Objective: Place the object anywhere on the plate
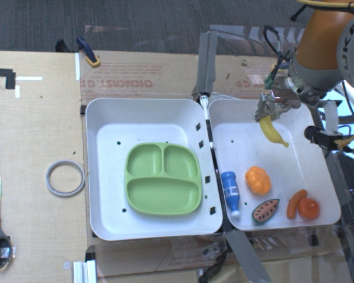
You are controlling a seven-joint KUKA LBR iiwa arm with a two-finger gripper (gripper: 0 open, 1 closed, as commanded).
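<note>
A tape ring (65, 177) is seen on the bench at the far left, apart from the bins. In the left bin (100, 158) a green plate (163, 178) with three compartments lies flat near the middle, and nothing is seen on it.

In the right bin (324, 175) a blue bottle (229, 193) lies just beside the dividing wall, with an orange (258, 180) to its right, a watermelon slice (266, 211) nearer the front, and a carrot (296, 203) touching a tomato (309, 208) at the right.

At the far side of that bin a banana (273, 131) is held by its upper end in the gripper (268, 110), whose fingers are closed narrowly on it. The banana hangs down at a slant and appears to be clear of the bin floor, though this cannot be told for certain.

The carrying step is judged to be in hand: the banana has been picked but is well apart from the plate. The next move calls for the banana to be carried left over the dividing wall, high enough to clear it, then lowered over the plate and released.

The banana is yellow, curved and short, with a darker tip at its lower end. Because only one end is gripped, it may swing or slip during travel.
</note>
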